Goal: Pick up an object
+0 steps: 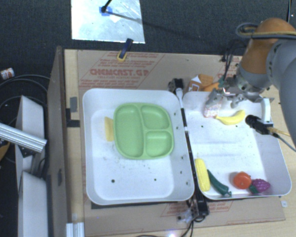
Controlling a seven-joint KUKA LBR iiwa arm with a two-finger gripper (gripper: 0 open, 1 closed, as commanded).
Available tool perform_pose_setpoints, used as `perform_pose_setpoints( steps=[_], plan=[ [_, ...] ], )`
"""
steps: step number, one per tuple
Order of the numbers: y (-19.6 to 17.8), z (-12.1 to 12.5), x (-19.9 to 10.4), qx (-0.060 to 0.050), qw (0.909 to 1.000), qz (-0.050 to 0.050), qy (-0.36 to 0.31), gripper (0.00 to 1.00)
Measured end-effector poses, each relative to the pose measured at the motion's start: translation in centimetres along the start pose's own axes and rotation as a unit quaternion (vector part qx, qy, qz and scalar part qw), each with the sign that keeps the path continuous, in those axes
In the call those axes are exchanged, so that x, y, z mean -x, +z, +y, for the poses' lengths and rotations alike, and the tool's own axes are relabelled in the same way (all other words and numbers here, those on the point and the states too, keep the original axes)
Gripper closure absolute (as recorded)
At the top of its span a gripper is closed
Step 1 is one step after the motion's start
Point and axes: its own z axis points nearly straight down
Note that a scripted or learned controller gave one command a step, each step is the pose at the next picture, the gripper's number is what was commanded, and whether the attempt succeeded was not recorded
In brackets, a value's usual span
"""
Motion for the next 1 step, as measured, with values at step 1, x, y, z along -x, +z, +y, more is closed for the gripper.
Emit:
perform_pose_setpoints(
  steps=[1],
  plan=[
    [5.16, 0.14, 0.55, -0.004, 1.0000, 0.001, 0.001, 0.00]
  ],
)
